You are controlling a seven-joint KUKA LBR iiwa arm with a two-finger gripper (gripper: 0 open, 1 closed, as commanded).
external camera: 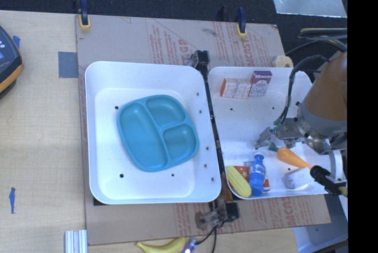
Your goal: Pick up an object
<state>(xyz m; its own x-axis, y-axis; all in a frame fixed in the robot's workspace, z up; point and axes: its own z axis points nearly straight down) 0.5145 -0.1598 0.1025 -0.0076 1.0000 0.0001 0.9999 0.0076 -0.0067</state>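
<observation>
Far left on the bench: a dark device with a yellow edge (9, 62). Next, the left bin (97, 127), holding a blue divided plate (158, 132) lying flat near its middle. Below the bins, at the bench's front edge, a banana (162, 244). Then the right bin (236, 127): a small carton (236, 88) and a small box with a purple top (260, 83) side by side along the far wall; at the near wall an ear of corn (238, 181) touching a blue bottle (257, 175); just right of these, a carrot (292, 158) and a small grey piece (289, 181). Rightmost, the arm (325, 98) reaching in, with the gripper (271, 138) low over the bin floor, just above and left of the carrot. Fingers splayed apart, nothing between them. Judged as the approach step, no grasp made yet. Next move, likely: shift toward the carrot or bottle, centre over one, descend, close. Crowding at the near wall could spoil a clean grip.
</observation>
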